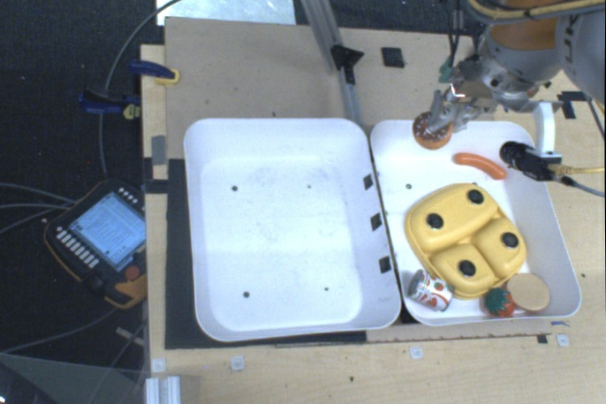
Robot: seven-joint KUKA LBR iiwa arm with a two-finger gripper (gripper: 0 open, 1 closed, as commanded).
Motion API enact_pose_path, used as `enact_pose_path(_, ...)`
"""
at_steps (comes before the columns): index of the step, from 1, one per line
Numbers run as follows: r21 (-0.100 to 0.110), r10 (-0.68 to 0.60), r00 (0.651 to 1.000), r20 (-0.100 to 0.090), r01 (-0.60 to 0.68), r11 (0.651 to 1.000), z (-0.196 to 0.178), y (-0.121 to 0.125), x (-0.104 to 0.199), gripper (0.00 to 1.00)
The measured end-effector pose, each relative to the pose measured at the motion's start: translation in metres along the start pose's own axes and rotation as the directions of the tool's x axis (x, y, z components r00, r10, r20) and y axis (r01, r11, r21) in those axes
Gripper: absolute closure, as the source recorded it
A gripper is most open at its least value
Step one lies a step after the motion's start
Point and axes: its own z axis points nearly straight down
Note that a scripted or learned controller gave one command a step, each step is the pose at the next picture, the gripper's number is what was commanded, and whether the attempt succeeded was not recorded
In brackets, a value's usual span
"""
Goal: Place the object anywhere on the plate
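Arm reaching into the right bin's far corner, above a small round brown object.

Nearest, a small red-and-white can (430,289), a red-green toy (497,302) and a tan disc (530,291) lie along the right white bin's (566,272) front edge. Beyond them sits the yellow sectioned plastic plate (464,232), then an orange sausage-shaped toy (479,165). Farthest, the gripper (439,121) touches the round brown object (431,135); whether its fingers pinch it, I cannot tell.

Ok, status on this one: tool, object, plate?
Tool low over small brown object, grip unclear. Yellow plate waiting. Sausage lies between.
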Motion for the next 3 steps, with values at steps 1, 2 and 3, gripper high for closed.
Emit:
enact_pose_path(1,0.0,0.001,1.0,0.0,-0.001,1.0,0.014,-0.014,0.046,1.0)
enact_pose_path(2,-0.001,-0.001,1.0,0.0,0.001,1.0,0.015,-0.026,0.098,1.0)
enact_pose_path(3,0.0,-0.001,1.0,-0.001,0.001,1.0,0.01,-0.055,0.143,1.0)
